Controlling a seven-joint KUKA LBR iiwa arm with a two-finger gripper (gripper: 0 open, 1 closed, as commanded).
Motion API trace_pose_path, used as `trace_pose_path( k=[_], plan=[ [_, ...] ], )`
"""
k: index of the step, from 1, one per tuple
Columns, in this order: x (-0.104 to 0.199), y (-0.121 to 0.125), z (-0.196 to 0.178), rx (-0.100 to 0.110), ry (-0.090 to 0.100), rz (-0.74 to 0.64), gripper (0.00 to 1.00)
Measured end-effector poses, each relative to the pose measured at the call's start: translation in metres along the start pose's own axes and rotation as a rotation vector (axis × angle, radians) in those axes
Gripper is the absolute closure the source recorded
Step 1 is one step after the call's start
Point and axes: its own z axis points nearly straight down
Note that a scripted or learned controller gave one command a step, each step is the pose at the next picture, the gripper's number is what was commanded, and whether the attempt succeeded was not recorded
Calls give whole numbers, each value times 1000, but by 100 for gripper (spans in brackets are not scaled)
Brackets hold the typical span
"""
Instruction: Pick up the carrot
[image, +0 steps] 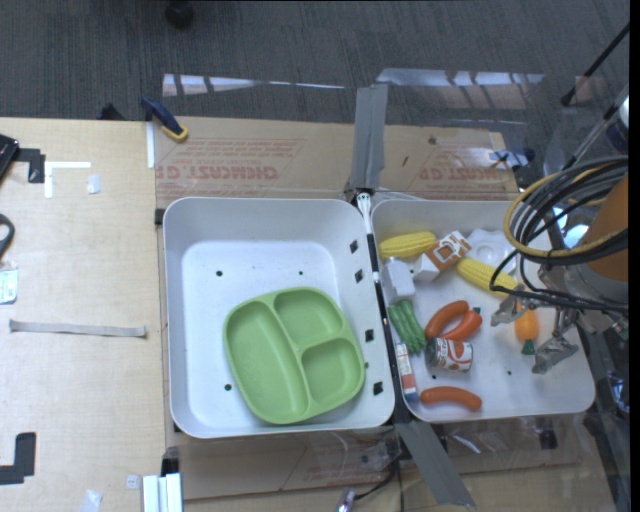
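Two-finger gripper (535, 338) over right white bin's (575, 395) right side, fingers spread, not pinching anything; small orange carrot (526, 324) just beside them.

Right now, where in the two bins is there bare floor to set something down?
Left bin: bare floor behind and left of the green tray. Right bin: a bare patch at the front right, between the front sausage and the gripper. Its left and middle are crowded.
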Motion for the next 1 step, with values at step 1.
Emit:
trace_pose_path(
  k=[1],
  plan=[
    [-3,0,-10,3,-4,-2,100]
  ],
)
